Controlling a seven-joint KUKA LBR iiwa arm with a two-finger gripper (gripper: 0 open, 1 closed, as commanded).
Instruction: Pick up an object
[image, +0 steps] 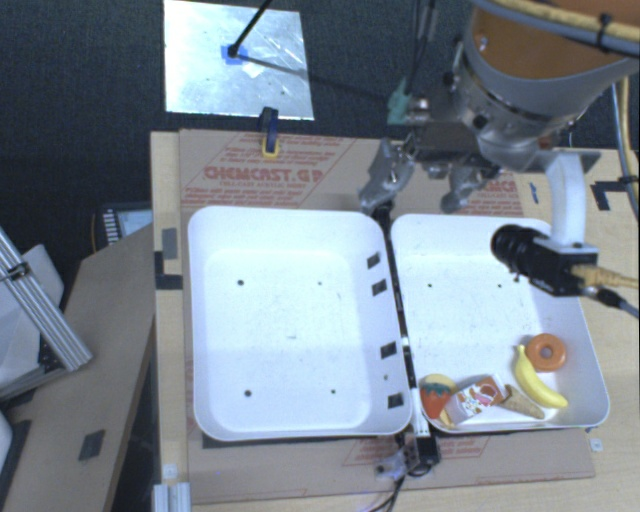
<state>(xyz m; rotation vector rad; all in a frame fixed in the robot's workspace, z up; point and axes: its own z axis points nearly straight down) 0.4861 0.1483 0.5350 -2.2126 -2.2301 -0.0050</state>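
Gripper: the grey two-finger gripper (418, 192) hangs over the far edge of the bins, above the seam between them; its fingers stand apart with nothing between them.
Objects: a curved yellow plastic banana (538, 381), a round orange doughnut-shaped toy (546, 351), a small red-and-white carton (473, 399), a tan cone-shaped piece (521, 403) and an orange-red rounded toy (437, 392) cluster in the near right corner of the right white bin (440, 310).
Left white bin (285, 320): bare floor with a few dark dots.
Key relation: the cluster lies well apart from the gripper, toward the near edge and the right wall.
Banana axis: slants from the far left to the near right, roughly along the right wall.
Next move, likely: carry the open fingers across the right bin to that corner and close across the banana's narrow width.
Risk: crowding; the neighbours touch or nearly touch.
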